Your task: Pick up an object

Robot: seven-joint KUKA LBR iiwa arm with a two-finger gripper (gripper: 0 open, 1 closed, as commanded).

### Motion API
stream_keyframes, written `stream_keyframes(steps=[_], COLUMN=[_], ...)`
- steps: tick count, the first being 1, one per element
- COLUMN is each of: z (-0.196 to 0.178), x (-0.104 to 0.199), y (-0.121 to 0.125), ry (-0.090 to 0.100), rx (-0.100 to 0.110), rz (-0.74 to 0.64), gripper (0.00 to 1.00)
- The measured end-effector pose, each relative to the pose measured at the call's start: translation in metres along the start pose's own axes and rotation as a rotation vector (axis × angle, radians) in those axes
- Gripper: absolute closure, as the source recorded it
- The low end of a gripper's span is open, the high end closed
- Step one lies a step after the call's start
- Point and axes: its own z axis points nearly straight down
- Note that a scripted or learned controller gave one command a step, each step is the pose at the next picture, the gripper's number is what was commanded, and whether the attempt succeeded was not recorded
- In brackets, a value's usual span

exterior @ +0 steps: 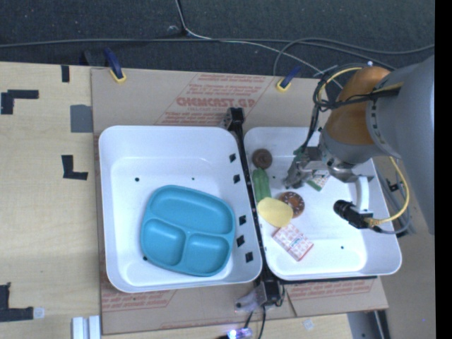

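Observation:
My gripper (pixel 302 177) hangs low over the right bin (pixel 353 260), near its upper middle. A small green and white packet (pixel 318 182) lies right beside the fingers. To the left of the gripper lie a brown round piece (pixel 262 158), a green stick (pixel 262 184), a yellow lemon-like piece (pixel 274 211), and a chocolate donut (pixel 292 201). A pink patterned packet (pixel 292 242) sits lower in the same bin. I see nothing clearly held between the fingers.
The left bin (pixel 113 154) holds a blue divided tray (pixel 188 229). The grey arm with its orange band (pixel 357 104) covers the right bin's upper right. A black cable fitting (pixel 351 212) hangs over the bin's right side. Clamps sit at the cardboard's far edge.

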Motion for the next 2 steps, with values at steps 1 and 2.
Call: stream_keyframes(steps=[1,2], z=[-0.062,-0.108], x=[0.005,0.013], y=[0.003,0.002], ry=[-0.001,-0.001], rx=[0.006,0.007], rz=[0.002,0.002], gripper=[1.00,1.00])
